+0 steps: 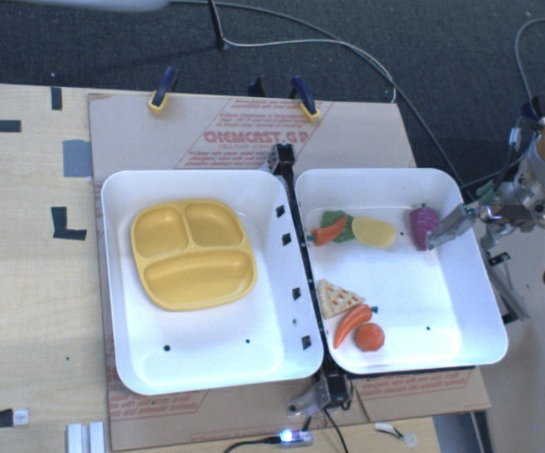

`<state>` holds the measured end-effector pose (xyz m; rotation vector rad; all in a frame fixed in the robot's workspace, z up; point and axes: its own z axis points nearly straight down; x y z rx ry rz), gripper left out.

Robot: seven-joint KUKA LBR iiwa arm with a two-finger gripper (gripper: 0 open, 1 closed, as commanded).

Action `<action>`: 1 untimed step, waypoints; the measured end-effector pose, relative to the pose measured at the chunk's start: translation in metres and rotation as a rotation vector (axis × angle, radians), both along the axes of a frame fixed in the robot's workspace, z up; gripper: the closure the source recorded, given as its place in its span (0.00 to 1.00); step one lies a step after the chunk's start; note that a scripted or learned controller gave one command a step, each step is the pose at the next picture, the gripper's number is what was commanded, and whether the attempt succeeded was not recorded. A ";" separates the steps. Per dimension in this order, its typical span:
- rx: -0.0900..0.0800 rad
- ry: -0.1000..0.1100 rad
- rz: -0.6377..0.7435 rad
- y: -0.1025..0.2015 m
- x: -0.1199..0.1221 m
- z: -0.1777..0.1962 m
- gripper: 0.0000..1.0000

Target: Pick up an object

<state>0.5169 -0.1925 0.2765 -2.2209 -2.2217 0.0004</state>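
Light wooden surface [27, 281] bearing cardboard sheet [244, 130], lying over dark carpet [348, 17]. Small purple toy vegetable [423, 223] sitting near right bin's [461, 347] far right corner; grey tool [454, 226] hovering beside it, grip state unclear.

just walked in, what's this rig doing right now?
The arm's gripper reaches in from the right, over the right bin, close beside a purple toy vegetable; nothing is visibly held. That bin also has a yellow piece, a carrot, a sandwich wedge, an orange chili and a tomato. The left bin holds a yellow divided plate, untouched.
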 end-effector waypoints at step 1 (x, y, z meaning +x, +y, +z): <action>-0.001 -0.003 0.003 0.014 0.042 0.034 0.00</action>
